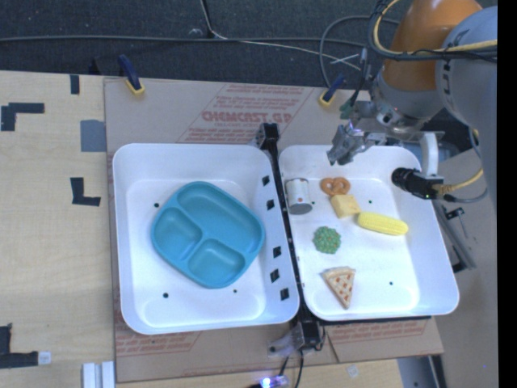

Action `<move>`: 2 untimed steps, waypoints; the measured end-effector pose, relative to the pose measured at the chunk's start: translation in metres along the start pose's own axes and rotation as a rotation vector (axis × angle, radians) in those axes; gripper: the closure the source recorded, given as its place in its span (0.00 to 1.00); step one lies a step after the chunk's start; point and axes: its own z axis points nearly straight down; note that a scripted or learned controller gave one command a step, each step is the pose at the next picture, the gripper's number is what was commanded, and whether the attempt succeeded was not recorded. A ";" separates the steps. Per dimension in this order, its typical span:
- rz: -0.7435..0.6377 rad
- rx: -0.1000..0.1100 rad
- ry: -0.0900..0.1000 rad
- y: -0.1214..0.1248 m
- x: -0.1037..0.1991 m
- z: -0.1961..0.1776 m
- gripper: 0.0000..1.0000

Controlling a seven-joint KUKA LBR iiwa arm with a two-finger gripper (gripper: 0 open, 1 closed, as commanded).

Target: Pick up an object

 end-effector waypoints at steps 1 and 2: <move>0.002 0.003 -0.001 -0.018 0.041 0.011 1.00; 0.002 0.002 -0.001 -0.039 0.083 0.011 1.00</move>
